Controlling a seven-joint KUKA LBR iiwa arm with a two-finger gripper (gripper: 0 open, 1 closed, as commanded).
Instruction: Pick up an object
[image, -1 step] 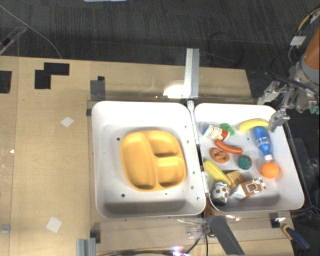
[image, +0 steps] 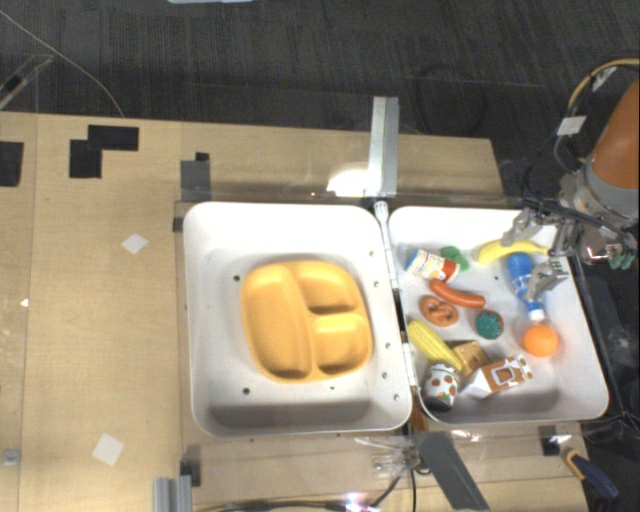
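We hang our gripper (image: 549, 262) at the toy bin's (image: 590, 385) two o'clock, beside the blue bottle (image: 519, 272); whether it pinches anything, we cannot tell.

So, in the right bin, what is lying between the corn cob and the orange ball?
In the camera view, a small green ball lies between the corn cob and the orange ball, slightly above the line joining them. It appears to touch neither.

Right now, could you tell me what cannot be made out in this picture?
- Gripper: camera view, too small and cluttered to tell open from shut.
- Arm: cut off by the right edge.
- Small bottle: label too small to read.
- Egg-shaped toy: pattern blurred.
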